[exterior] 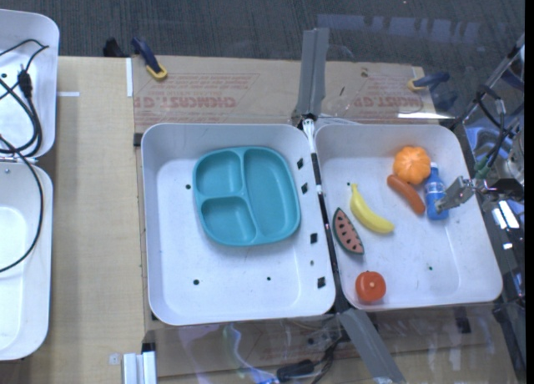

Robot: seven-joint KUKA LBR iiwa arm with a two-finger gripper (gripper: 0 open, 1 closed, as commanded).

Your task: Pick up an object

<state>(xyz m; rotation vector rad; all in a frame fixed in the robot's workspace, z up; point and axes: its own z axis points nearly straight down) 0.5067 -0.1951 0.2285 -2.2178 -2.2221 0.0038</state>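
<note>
The right bin (467,278) holds several toy items. An orange (411,162) sits at the back, with a red-orange carrot-like piece (406,194) just in front of it. A small blue bottle (435,194) stands to the right of that piece. A yellow banana (369,211), a watermelon slice (348,231) and a red tomato (370,286) lie further forward. My gripper (453,194) reaches in from the right, low over the bin, right beside the blue bottle's right side. Contact with the bottle is unclear.
The left bin (167,282) carries a teal divided plate (247,194). A grey divider post (312,73) rises behind the seam between the bins. Blue clamps (148,58) hold the cardboard backing. Cables and arm hardware crowd the right edge (501,174).
</note>
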